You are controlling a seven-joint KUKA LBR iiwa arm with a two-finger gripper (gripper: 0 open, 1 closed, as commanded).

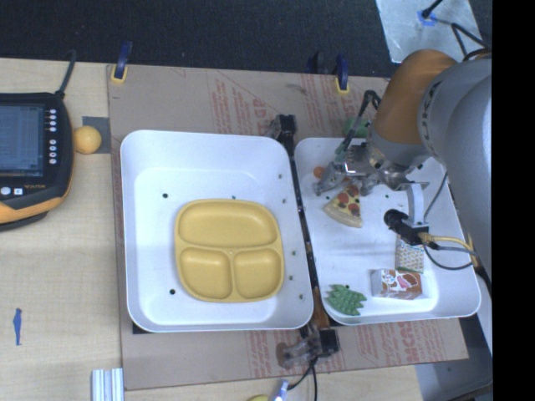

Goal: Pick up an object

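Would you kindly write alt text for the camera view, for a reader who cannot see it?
A grey robot arm reaches from the right into the right bin, its gripper just above a toy pizza slice. That bin also holds a green leafy toy and a small printed packet. The left bin holds a yellow divided tray.

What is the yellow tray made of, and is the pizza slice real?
The yellow tray looks like smooth moulded plastic: one even colour, rounded compartments, a soft sheen. The pizza slice is probably a toy, plastic or rubber, judging by its flat, bright colours; I can't be sure.
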